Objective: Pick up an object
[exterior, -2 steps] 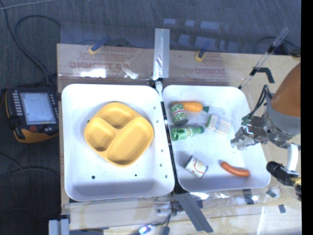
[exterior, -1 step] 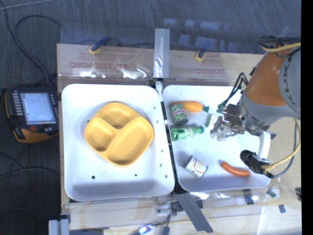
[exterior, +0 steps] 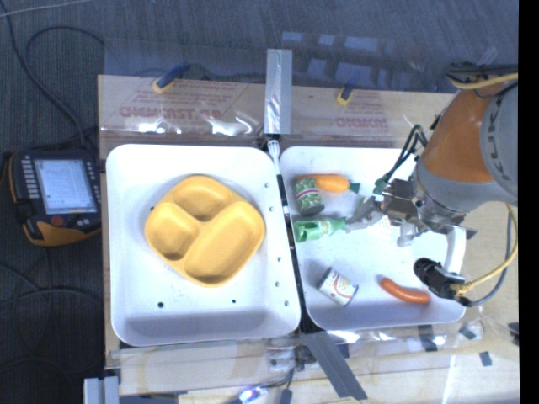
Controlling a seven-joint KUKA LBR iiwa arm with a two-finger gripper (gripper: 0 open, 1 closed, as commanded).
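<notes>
The right bin holds a green can, an orange carrot, a green bottle lying on its side, a small white can and a red-orange sausage. My gripper reaches in from the right, low over the bin's middle, just right of the green bottle's neck and below the carrot's tip. Nothing visible sits between its fingers. The grey and orange arm covers the bin's far right part.
The left bin holds a yellow three-compartment plate. A teach pendant lies off the bench at the left. A black cable with a connector hangs over the right bin's near right corner.
</notes>
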